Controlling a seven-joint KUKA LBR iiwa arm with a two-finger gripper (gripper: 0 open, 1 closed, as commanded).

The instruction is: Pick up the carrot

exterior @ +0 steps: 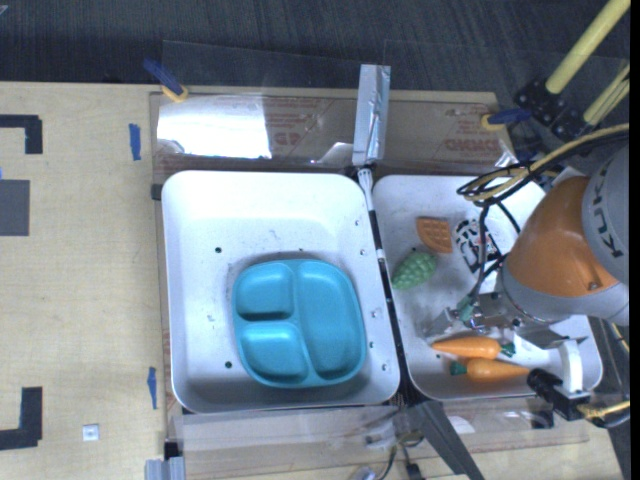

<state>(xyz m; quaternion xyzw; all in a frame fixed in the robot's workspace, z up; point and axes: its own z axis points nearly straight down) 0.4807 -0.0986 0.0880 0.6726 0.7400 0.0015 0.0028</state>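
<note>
Arm: grey arm with an orange band (pixel 560 243) reaches in from the right, over the right white bin (pixel 400 218)
Claw: two-finger gripper (pixel 478 316) low in the right bin; whether its fingers are apart or together, I cannot tell
Carrots: two orange carrots, upper one (pixel 466 347) just below the gripper; lower one (pixel 492 371) beside it, near the bin's front wall
Others in right bin: green bumpy toy (pixel 414 269); orange ridged piece (pixel 435 233)
Left white bin (pixel 200 218): holds a blue divided plastic tray (pixel 298 320)
</note>
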